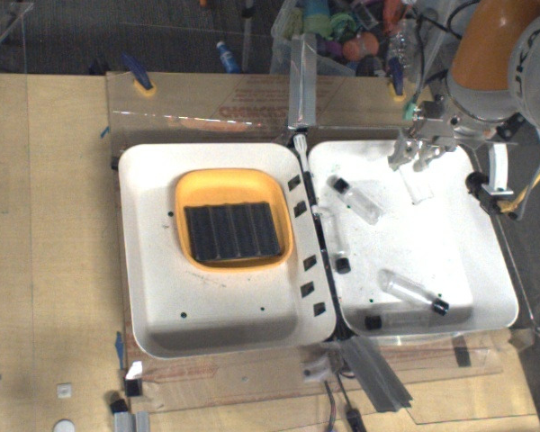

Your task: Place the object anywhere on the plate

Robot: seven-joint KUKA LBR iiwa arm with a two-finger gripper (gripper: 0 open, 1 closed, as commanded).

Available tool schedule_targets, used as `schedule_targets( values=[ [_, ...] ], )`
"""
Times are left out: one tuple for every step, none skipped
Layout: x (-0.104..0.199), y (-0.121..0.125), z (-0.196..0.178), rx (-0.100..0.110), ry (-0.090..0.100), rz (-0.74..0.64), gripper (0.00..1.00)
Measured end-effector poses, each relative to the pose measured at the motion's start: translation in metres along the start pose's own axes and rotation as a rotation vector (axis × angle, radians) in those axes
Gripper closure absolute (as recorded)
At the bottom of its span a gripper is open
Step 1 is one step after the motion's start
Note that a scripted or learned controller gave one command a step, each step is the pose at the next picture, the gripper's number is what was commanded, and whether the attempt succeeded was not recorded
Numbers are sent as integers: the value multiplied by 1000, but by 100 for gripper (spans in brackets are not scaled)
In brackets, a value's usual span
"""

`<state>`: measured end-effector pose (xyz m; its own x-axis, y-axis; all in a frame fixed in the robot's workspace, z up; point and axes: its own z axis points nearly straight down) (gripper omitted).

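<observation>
An orange-yellow plate (234, 184) sits in the left bin (148, 241), and a dark ribbed rectangular block (232, 232) lies flat on it. My gripper (411, 158) hangs over the far part of the right bin (486, 277), well to the right of the plate. Its two fingers stand apart, open, with nothing visible between them. Just below the fingertips a faint clear piece (420, 188) lies on the bin floor. A clear tube with a black cap (355, 199) lies to the gripper's lower left.
More clear black-capped tubes lie in the right bin: one at the near right (412, 291), one along the divider (335, 248), one at the front wall (400, 321). A box of colourful toys (360, 12) stands behind the bins.
</observation>
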<state>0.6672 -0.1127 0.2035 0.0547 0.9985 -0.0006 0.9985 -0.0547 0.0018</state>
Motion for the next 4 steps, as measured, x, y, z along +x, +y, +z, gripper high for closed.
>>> schedule_targets(
  values=[
    [12,-1,-15,-2,0,-154,100],
    [21,-1,-50,-3,0,-428,100],
    [13,0,-69,-4,-1,-612,100],
    [-5,1,-99,-6,-2,-918,100]
  ],
)
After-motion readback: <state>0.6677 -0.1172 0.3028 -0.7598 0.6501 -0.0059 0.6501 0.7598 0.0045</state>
